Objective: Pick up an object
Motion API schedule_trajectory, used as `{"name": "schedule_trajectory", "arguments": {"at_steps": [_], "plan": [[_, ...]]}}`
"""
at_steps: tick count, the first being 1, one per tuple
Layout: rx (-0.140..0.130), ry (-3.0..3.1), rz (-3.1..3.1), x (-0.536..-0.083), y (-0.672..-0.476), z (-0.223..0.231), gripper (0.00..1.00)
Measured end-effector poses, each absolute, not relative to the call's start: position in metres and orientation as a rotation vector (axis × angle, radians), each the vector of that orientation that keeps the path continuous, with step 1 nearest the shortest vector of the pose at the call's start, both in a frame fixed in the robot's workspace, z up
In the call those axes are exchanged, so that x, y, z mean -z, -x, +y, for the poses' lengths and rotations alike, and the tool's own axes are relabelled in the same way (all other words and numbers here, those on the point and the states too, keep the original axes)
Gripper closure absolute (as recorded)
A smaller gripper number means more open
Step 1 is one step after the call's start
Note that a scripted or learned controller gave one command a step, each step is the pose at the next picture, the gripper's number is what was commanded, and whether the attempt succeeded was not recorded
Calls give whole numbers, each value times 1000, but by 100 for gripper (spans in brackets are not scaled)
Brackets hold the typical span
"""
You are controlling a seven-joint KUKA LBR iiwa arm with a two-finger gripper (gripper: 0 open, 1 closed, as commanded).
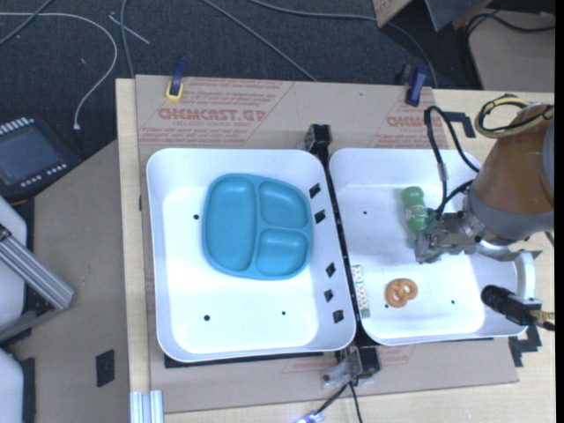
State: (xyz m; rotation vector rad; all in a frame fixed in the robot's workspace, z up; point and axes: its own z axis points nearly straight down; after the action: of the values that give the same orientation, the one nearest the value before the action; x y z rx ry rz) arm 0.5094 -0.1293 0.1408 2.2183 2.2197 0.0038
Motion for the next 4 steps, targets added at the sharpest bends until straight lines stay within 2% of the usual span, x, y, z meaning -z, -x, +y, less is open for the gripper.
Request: {"name": "schedule_trajectory", "arguments": {"at_steps": [1, 2, 3, 4], "plan": [[-7, -2215, 2219, -204, -510, -125, 100], [-1, -2220, 2222, -201, -510, -125, 100], [-2, -2217, 2231, -196, -518, -73, 100], [-6, -2214, 2229, -215, -528, -17, 100]]}}
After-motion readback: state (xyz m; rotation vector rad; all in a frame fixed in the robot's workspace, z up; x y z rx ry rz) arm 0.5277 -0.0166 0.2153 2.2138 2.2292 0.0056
